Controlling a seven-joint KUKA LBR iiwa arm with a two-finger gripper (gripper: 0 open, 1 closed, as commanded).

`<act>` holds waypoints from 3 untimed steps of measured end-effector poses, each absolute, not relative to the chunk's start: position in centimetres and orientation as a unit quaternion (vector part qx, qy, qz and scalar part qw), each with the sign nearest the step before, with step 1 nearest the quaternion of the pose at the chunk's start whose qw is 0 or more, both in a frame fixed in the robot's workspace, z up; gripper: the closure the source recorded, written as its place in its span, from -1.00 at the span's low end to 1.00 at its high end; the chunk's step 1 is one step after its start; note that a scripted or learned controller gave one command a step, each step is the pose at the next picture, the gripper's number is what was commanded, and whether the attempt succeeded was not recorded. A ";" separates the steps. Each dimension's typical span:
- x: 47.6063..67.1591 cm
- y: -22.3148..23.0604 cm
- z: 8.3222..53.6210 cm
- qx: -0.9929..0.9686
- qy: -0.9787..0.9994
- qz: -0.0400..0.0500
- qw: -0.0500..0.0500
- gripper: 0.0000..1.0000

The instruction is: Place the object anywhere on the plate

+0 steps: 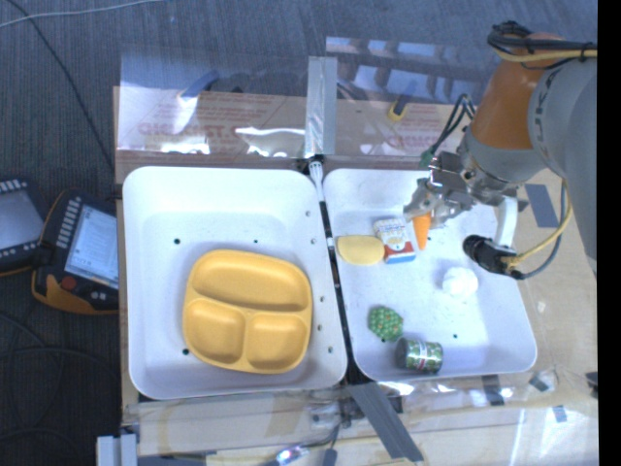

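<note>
My gripper (434, 205) sits low in the right bin (505, 343), over its upper middle. I can't tell how the jaws stand, since the wrist blocks them. An orange carrot-like piece (421, 232) is right at the tip, maybe touching; whether it's pinched is unclear. Beside it are a small white carton (393, 238) and a yellow lemon-shaped piece (360, 250). Further down: white ball (460, 282), green berry (385, 322), can (419, 355). The yellow divided plate (248, 310) lies in the left bin (155, 221).

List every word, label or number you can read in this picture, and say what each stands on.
None reads clearly.
Cardboard behind the bins: faint red print, too blurred.
Small carton: red and white label, too small.
Can: green label, too small.
Pendant screen: unreadable.
</note>
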State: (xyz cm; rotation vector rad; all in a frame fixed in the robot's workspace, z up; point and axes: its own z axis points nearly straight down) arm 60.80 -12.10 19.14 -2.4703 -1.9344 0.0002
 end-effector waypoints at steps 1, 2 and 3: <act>59.1 -10.3 25.3 -0.826 -0.564 0.002 0.001 1.00; 63.6 -3.1 18.2 -0.809 -0.588 0.003 0.002 1.00; 63.1 5.4 18.2 -0.720 -0.694 0.002 0.002 1.00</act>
